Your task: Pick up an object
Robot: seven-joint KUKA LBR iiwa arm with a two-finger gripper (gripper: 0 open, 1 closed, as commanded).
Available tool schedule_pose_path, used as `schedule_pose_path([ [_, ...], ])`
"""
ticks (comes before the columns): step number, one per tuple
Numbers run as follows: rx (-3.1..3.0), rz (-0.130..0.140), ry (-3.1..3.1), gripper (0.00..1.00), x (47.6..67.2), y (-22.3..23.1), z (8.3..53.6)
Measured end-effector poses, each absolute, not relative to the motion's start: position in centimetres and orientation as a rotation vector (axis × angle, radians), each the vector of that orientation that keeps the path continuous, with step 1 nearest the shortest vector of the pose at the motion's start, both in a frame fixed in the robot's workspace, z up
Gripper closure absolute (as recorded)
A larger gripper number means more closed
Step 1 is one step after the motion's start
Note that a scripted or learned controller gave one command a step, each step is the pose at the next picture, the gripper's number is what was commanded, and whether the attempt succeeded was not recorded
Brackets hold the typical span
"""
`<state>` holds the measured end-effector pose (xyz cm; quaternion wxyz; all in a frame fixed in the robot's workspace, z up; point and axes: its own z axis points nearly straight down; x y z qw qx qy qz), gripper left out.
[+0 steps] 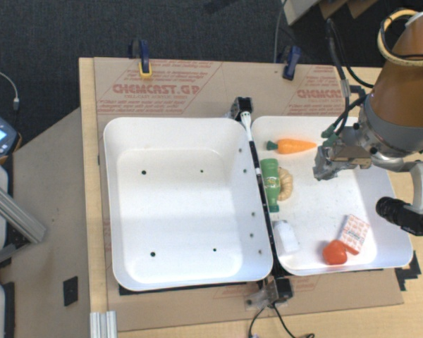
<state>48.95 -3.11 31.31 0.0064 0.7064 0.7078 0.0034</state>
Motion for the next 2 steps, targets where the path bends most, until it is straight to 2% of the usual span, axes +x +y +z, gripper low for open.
schedule_pose_path([
  [2, 2.206, 0.012, 2.214, 1.00, 49.1, -3.1, 33.3],
])
